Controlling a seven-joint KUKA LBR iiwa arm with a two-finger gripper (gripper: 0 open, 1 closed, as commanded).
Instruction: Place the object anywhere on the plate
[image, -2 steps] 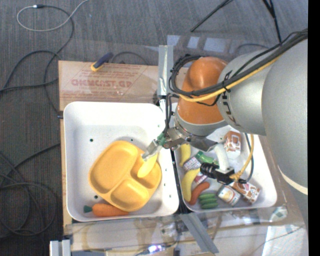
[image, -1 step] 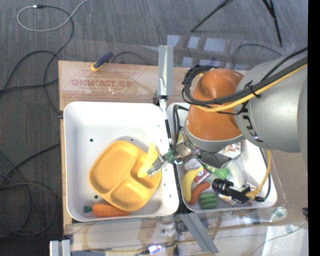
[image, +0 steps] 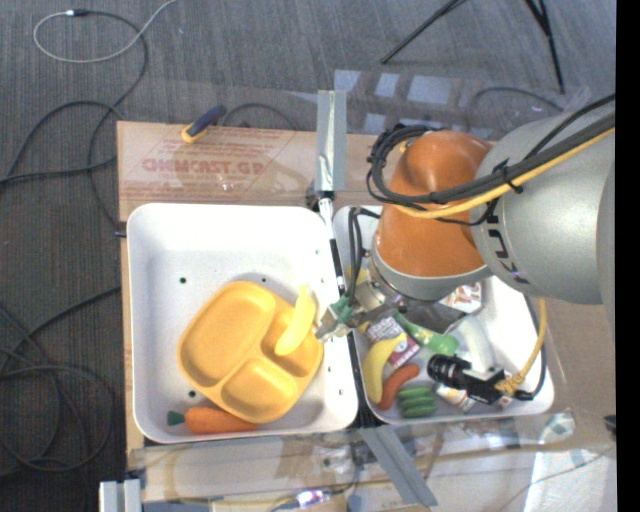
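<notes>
A yellow compartment plate (image: 235, 345) lies in the left bin (image: 170, 250). A pale yellow banana-like piece (image: 294, 322) stands tilted over the plate's right rim. My gripper (image: 330, 318) reaches across the divider between the bins from the right, and its fingertips pinch the right edge of this piece. The orange-banded wrist above hides the rest of the gripper.
An orange carrot (image: 215, 421) lies at the left bin's front wall, just below the plate. The right bin (image: 525, 330) holds a yellow banana (image: 374, 366), a red sausage-like piece (image: 398, 383), green items (image: 416, 401) and a packet (image: 462, 296).
</notes>
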